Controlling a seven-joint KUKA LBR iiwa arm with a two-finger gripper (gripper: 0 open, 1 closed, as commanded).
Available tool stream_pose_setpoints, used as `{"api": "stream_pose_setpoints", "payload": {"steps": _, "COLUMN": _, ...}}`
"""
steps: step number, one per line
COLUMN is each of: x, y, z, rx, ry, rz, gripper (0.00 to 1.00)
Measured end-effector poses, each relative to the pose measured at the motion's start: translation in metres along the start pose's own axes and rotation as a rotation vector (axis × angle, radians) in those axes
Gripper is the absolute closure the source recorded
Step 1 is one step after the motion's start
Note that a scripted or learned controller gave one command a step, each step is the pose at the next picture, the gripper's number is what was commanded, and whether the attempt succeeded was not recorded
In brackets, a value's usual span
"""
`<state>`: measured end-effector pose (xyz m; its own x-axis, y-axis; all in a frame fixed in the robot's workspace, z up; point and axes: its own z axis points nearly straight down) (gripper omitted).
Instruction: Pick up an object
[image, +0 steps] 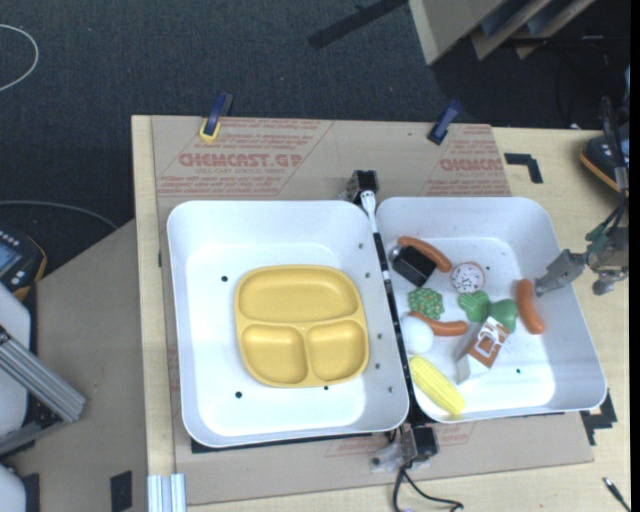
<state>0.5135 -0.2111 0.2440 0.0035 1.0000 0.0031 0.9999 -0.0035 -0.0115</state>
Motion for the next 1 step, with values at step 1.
{"api": "stream_pose_setpoints", "payload": {"steps": 1, "x": 0.0004, "y": 0.0024, "z": -0.0058, "rx": -0.011, "ry": -0.003, "rz": -0.004, "gripper": 0.0}}
